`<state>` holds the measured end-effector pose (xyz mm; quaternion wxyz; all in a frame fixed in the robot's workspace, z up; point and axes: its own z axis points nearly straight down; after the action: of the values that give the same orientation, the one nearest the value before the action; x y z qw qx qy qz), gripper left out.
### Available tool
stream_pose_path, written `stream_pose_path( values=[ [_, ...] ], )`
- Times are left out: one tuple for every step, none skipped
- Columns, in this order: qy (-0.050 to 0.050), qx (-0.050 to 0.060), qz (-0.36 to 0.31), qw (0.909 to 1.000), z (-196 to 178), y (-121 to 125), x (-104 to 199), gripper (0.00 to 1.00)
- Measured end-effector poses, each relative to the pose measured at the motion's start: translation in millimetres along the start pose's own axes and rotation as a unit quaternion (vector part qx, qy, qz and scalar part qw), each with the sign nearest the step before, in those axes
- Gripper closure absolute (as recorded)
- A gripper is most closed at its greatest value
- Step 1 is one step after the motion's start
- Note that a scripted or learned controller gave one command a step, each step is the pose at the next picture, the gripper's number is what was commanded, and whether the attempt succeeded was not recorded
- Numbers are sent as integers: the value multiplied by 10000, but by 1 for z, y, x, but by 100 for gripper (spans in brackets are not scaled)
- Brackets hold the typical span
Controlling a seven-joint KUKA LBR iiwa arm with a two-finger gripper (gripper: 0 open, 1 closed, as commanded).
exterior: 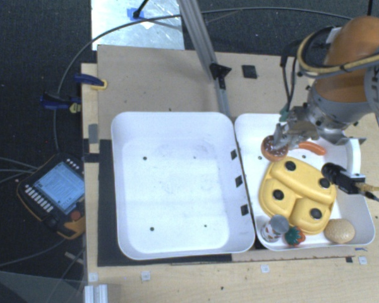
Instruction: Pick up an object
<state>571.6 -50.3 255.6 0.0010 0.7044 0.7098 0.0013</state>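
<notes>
My gripper [280, 136] hangs over the back left part of the right bin [367, 231], coming in from the right. Just below it lies a small round brown ring-like thing [273, 148], touching or nearly touching the gripper tip. A big yellow moulded toy [296, 190] with black spots fills the middle of that bin. An orange-red curved piece [313, 148] lies behind the toy, partly under the wrist. At the front of the bin sit a beige stone-like lump [339, 230], a grey cap [279, 223], a small green thing [294, 235] and a small white piece [268, 233].
The left bin [123, 169] stands beside the right one, joined by black clips [238, 180] along the shared rim. A grey pole [199, 36] slants across the back of the bench. A hand-held pendant [54, 191] lies off the bench at left.
</notes>
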Motion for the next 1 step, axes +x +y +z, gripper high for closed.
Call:
stream_pose_path(
  values=[
    [3,6,-8,10000,13,12,44,100]
  ],
)
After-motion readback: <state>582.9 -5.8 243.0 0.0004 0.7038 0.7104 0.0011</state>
